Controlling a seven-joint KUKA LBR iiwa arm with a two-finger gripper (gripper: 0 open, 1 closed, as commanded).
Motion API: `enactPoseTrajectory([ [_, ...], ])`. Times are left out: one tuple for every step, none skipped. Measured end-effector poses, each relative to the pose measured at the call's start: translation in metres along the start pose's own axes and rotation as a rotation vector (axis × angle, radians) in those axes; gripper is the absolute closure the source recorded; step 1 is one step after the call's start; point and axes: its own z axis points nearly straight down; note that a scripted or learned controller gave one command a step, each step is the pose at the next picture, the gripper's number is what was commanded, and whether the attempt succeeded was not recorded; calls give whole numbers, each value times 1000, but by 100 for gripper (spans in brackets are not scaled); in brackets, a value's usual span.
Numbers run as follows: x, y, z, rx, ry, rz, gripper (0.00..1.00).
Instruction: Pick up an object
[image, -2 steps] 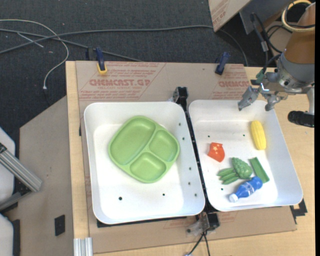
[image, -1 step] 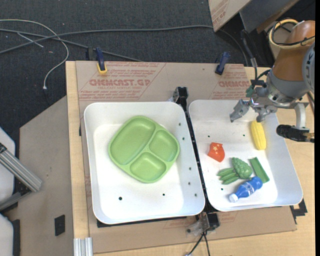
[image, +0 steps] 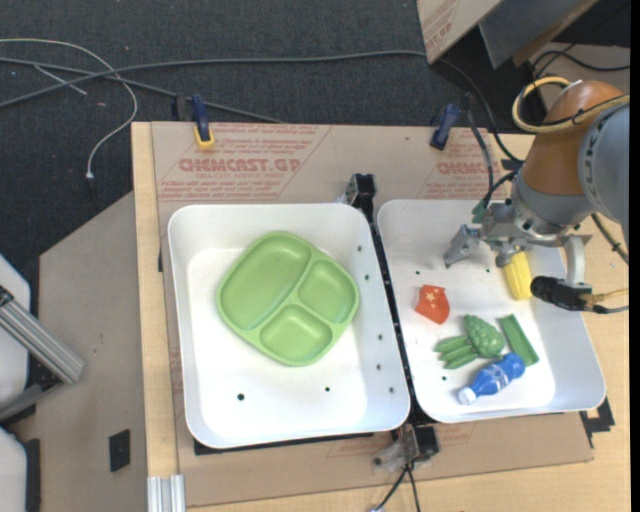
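- Two shallow white plastic bins are seen side by side on a brown cardboard-covered bench (image: 250, 150): the left bin (image: 200, 400) and the right bin (image: 570, 385).
- A light green moulded plastic tray with three compartments (image: 288, 297) lies flat in the middle of the left bin, turned at a slant to the bin's walls.
- The grey arm with the orange band (image: 560, 140) is seen over the upper right part of the right bin, and the two-finger gripper (image: 478, 240) hangs near that bin's upper middle.
- Whether the gripper's fingers are spread or closed cannot be told, since the wrist hides much of them; nothing can be made out between them.
- A yellow corn-cob-shaped toy (image: 517, 274) lies just beside the gripper, on its right, partly under the wrist.
- A small red-orange block-shaped toy (image: 432, 303) rests nearer the bin's left wall, below the gripper and apart from it.
- A cluster of green vegetable-shaped toys (image: 478, 340) lies below and to the right of the red toy, with a flat dark green strip (image: 519, 338) just beside it.
- A blue plastic bottle with a white cap (image: 492, 380) lies tilted near the lower edge, touching or nearly touching the green cluster.
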Motion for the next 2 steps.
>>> enactPoseTrajectory([
  [0, 3, -16, -10, -2, 0, 100],
  [2, 3, -81, -15, -4, -1, 100],
])
